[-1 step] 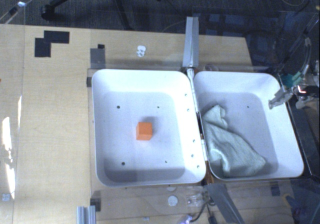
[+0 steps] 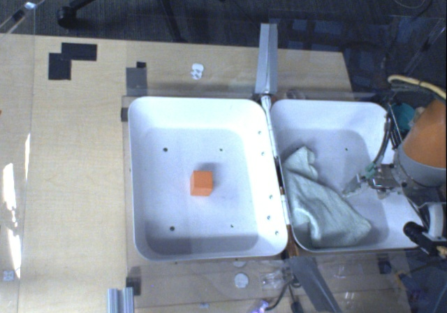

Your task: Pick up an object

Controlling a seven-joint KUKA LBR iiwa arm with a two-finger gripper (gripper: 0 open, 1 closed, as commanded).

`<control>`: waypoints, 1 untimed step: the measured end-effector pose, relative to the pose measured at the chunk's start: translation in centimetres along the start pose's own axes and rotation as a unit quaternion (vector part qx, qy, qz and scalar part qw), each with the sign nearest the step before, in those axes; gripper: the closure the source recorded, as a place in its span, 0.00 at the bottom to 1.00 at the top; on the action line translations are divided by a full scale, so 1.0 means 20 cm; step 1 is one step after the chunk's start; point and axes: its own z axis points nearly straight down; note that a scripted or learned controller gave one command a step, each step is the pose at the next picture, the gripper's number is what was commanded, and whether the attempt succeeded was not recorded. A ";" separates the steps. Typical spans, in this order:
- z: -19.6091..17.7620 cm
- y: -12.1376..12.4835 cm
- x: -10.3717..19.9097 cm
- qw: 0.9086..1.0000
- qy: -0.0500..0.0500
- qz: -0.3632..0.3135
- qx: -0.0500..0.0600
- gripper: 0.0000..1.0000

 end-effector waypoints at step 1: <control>-0.05 0.01 0.00 1.000 0.000 0.000 -0.002 1.00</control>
